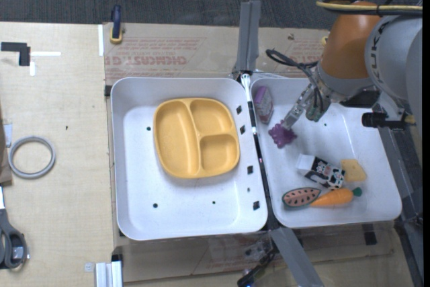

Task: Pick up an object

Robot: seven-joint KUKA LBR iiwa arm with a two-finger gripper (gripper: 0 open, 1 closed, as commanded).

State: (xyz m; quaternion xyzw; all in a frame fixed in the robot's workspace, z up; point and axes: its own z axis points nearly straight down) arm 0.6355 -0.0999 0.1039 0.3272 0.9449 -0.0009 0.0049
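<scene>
My gripper [290, 123] hangs low over the upper left part of the right bin [376, 212], its tip right at a small purple grape-like toy [282, 136] lying on the bin floor. Whether the toy sits between the jaws is not visible. A pale purple translucent object [262, 103] lies by the bin's left wall, just up and left of the gripper. Near the front of the same bin are a black-and-white box [322, 171], a yellow piece [354, 171], an orange carrot [332, 198] and a watermelon slice [300, 197].
The left bin [134, 212] holds a yellow divided plate [197, 138]. A grey divider bar [248, 37] runs between the bins at the back. On the wooden bench to the left lie a tape roll [30, 156] and scissors [10, 247].
</scene>
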